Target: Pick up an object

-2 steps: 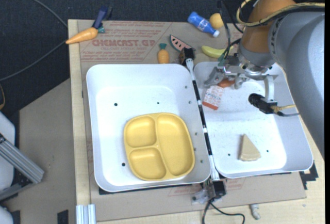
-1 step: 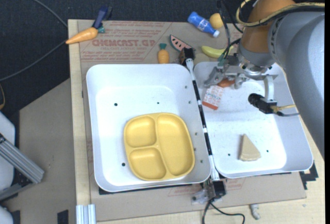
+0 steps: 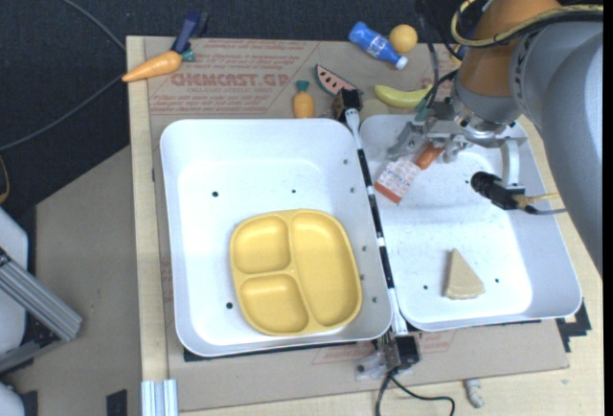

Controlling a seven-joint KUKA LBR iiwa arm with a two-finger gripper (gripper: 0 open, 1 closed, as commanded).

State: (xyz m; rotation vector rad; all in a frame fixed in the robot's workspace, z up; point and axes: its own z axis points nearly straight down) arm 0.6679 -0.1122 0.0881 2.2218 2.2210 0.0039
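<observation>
The packet (image 3: 397, 180) is small, white w/ red and orange marks, and it is lying flat and tilted in the right bin (image 3: 536, 294), near the top left corner, just beside the wall btwn the two bins. The claw (image 3: 433, 142) is hanging just above and to the right of the packet, very close to it, maybe touching its top end; I cannot tell which. The claw is too dark and small to see well, so I cannot tell if it is gripping or let go. A tan wedge (image 3: 464, 277) is lying lower in the same bin, well apart from the claw. A yellow tray (image 3: 294, 268) w/ three parts is sitting in the left bin (image 3: 192, 213). A banana (image 3: 400, 96) is lying on the bench behind the right bin, near the claw.
</observation>
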